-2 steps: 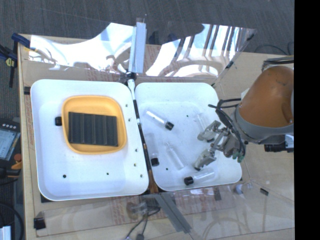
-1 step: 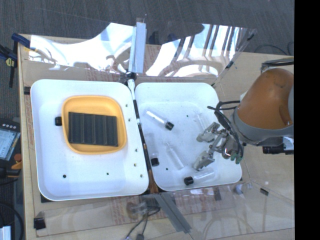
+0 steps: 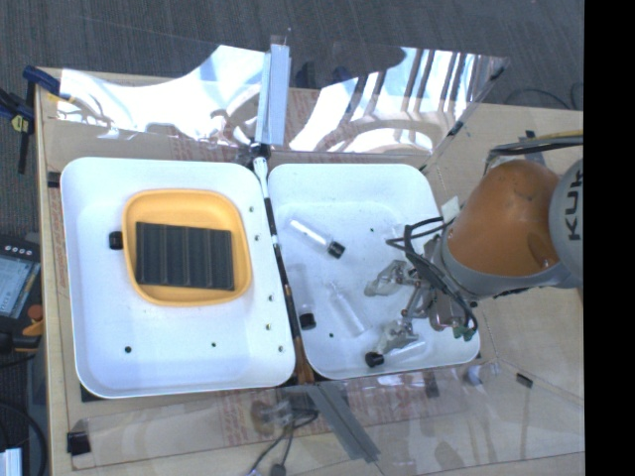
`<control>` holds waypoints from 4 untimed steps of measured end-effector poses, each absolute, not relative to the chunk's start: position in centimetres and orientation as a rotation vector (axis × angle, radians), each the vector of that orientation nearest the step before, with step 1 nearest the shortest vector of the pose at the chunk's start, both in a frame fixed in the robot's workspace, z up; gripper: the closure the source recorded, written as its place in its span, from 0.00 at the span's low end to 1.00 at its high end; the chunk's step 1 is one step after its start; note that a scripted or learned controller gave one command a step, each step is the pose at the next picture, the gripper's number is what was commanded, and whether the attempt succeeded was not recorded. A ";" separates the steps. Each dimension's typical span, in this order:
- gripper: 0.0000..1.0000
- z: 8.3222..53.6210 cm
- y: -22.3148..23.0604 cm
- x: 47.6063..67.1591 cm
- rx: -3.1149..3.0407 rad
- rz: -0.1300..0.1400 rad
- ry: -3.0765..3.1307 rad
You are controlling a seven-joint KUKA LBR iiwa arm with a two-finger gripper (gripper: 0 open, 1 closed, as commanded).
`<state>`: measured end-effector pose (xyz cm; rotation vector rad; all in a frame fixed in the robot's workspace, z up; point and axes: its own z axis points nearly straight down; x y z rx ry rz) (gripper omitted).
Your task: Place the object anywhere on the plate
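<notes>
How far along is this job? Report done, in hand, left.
Done: nothing yet. The marker, likely the object, lies in the right bin, off the plate, which bears a dark slab. In hand: the gripper is low over the right bin, open, nothing between its fingers. Left: grasp the marker, carry it across, set it on the plate.
</notes>
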<state>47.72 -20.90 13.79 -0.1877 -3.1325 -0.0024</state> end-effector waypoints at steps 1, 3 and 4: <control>0.00 9.2 -15.6 47.8 -0.254 -0.001 -3.130; 0.00 19.4 -12.4 47.7 0.499 -0.002 -3.099; 0.00 20.2 -5.5 48.9 0.962 -0.001 -2.992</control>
